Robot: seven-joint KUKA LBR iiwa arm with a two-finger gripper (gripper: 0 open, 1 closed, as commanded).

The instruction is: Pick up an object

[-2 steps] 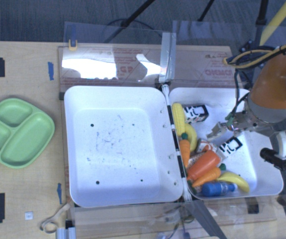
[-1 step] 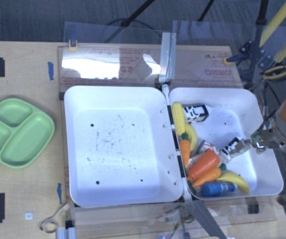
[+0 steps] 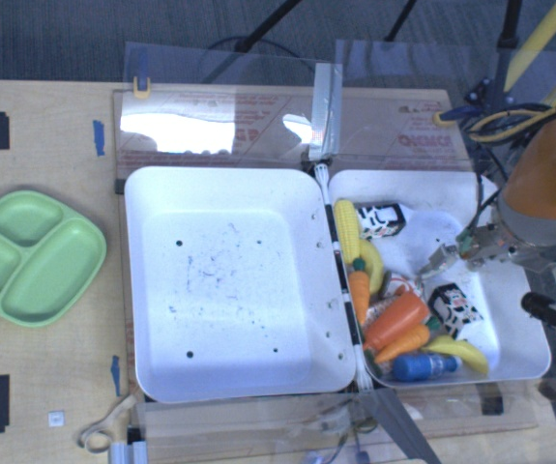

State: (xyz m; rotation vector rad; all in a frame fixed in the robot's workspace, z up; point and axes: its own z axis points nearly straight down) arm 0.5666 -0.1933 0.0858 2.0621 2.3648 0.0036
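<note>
The right bin (image 3: 519, 356) holds a pile of toy food along its left side. From back to front lie a yellow corn cob (image 3: 347, 228), a banana (image 3: 373, 261), a carrot (image 3: 358, 292), an orange bottle (image 3: 395, 318) and a blue bottle (image 3: 423, 365). A second banana (image 3: 463, 352) lies at the front. One black-and-white spotted toy (image 3: 382, 218) sits at the back, another (image 3: 452, 307) near the middle. My gripper (image 3: 449, 256) hangs low over the bin's bare middle, just above the nearer spotted toy and right of the pile. Nothing shows in it.
The left bin (image 3: 224, 269) stands beside the right one, with a raised divider between them. A green divided plate (image 3: 31, 256) lies on the bench at far left. Clear plastic panels (image 3: 219, 95) stand behind the bins. Yellow cables (image 3: 510, 119) hang near the arm.
</note>
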